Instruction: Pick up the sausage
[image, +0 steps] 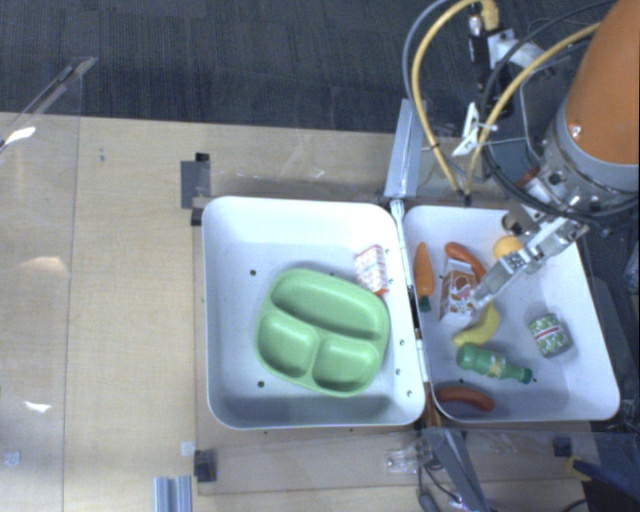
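Note:
A dark red-brown sausage lies along the front wall of the right bin, near its left corner. A second reddish-orange, sausage-like piece sits at the back of that bin, partly tucked behind a red and white snack packet. My gripper reaches in from the upper right and hangs over the middle of the bin, above the packet's right edge and a yellow banana. It is well behind the front sausage and holds nothing that I can see.
The right bin also holds an orange carrot, a green bottle, a small green can and a yellow fruit. In the left bin lie a green divided plate and a small packet. Yellow cables hang at the back right.

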